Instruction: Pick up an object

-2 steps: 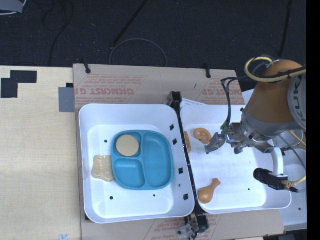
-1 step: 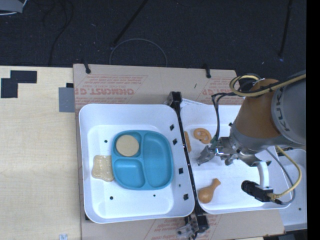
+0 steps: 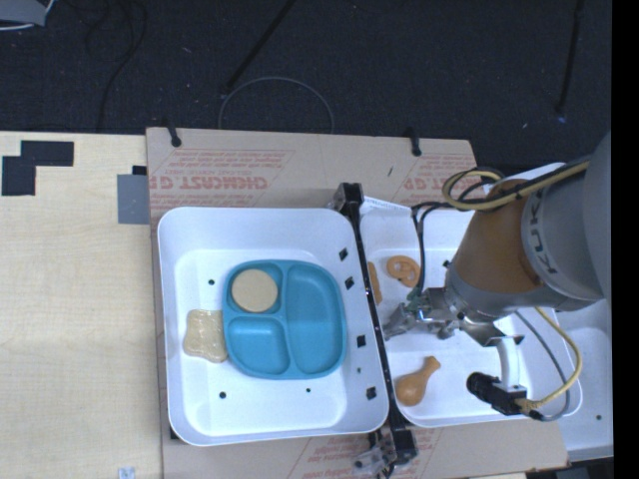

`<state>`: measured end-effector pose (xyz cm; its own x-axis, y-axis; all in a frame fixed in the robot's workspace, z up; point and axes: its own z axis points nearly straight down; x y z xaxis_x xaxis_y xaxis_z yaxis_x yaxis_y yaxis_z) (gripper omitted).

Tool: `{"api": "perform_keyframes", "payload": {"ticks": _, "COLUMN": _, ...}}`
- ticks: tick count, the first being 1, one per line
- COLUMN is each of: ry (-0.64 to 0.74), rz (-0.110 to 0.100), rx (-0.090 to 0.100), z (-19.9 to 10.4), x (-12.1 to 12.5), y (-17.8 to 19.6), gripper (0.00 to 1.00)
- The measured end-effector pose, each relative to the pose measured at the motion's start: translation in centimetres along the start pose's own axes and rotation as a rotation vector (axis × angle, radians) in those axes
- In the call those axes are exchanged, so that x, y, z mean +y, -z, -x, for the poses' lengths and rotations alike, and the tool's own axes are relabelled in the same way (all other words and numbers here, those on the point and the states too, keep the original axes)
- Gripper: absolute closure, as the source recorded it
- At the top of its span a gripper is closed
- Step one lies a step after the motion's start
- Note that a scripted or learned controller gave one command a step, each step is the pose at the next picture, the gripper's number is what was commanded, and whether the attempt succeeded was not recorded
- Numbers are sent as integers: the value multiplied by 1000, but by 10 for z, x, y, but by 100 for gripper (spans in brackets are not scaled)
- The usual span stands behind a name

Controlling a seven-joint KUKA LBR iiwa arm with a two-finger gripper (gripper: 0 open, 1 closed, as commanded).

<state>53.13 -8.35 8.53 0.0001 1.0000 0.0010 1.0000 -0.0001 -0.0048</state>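
My gripper (image 3: 401, 319) hangs low over the left part of the right bin (image 3: 439, 412), close to the divider between the bins. A tan drumstick-shaped toy (image 3: 416, 380) lies in front of it, apart from the gripper. A small brown pretzel-like piece (image 3: 401, 268) lies just behind it, and a thin orange piece (image 3: 373, 279) rests by the divider. Nothing shows between the fingers, and their gap is too small to read.
The left bin (image 3: 190, 407) holds a blue divided plate (image 3: 285, 319) with a round beige cookie (image 3: 253, 289) in its back-left compartment. A pale waffle-like slice (image 3: 205, 335) lies left of the plate. The arm covers the right bin's right half.
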Motion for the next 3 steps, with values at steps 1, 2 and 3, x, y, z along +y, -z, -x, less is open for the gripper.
{"api": "perform_keyframes", "payload": {"ticks": 1, "ry": -6, "rz": 1, "rx": 0, "z": 2, "x": 1, "y": 13, "gripper": 100}}
{"api": "perform_keyframes", "payload": {"ticks": 2, "ry": 0, "rz": 7, "rx": -1, "z": 6, "x": 2, "y": 76, "gripper": 100}}
{"api": "perform_keyframes", "payload": {"ticks": 3, "ry": 1, "rz": 8, "rx": -1, "z": 1, "x": 10, "y": 134, "gripper": 100}}
